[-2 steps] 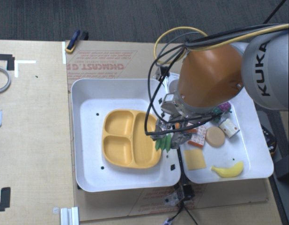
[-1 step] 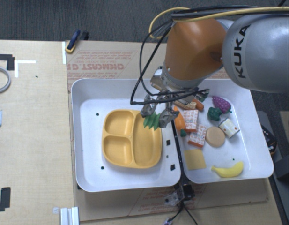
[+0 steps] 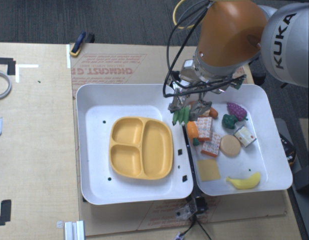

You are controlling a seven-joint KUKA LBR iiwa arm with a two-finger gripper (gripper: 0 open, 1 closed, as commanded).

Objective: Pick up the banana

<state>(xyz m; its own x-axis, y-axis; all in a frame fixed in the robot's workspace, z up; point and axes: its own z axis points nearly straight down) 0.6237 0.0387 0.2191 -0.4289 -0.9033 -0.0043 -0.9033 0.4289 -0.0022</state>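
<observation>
Banana [image 3: 244, 181] in rt bin's [image 3: 271, 115] near corner

Arm [image 3: 274, 29], upper right of frame: light grey rounded casing with "KUKA" in dark block letters running vertically along it. Big glossy orange dome section [image 3: 229, 31] sits to its left. Below the dome, a silver metal flange ring [image 3: 204, 70]. Yellow cable [image 3: 187, 1] and black cables [image 3: 170, 44] loop off the top and down the left side. Gripper [image 3: 187, 104] hardware under the flange is dark metal, thin rods and brackets, detail too cluttered to resolve.
</observation>
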